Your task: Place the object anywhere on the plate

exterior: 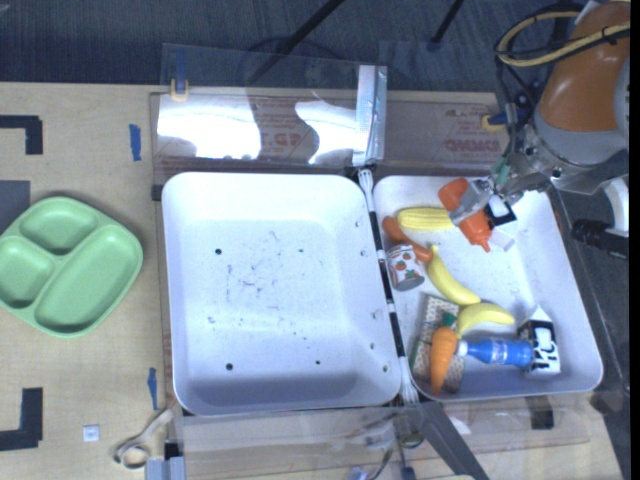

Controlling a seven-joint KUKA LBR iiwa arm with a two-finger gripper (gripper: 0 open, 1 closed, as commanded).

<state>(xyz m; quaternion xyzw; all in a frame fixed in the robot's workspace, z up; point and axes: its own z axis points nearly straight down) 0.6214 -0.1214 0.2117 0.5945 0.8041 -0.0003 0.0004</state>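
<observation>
Two shallow white bins sit side by side on the table [90, 118]. The left bin [190, 208], at centre frame, holds no objects; its floor shows faint blue marks and a few small dark dots. The right bin [575, 298], at right of frame, holds a cluster of toy items: a yellow corn cob [422, 219] near its upper left, an orange item [394, 230] partly hidden just below and left of the cob, a small white printed piece [404, 266] against the left wall, a banana [450, 282] at the middle, a second banana [485, 317] below and right of it, a carrot [441, 355] at the lower left lying on a patterned card [436, 313], a blue bottle [500, 352] lying on its side just right of the carrot, and a black-and-white tag [542, 346] at the bottle's right end. An orange block [475, 227] lies in the upper part of this bin, just right of the corn cob. The green plate [62, 265], with three compartments, rests on the table at far left of frame, well apart from both bins. The arm [585, 93] enters from the upper right, its orange band above the wrist, and reaches down and left over the upper part of the right bin. The hand [480, 200] is positioned over the orange block; whether its jaws are open or closed on anything cannot be determined from this view
</observation>
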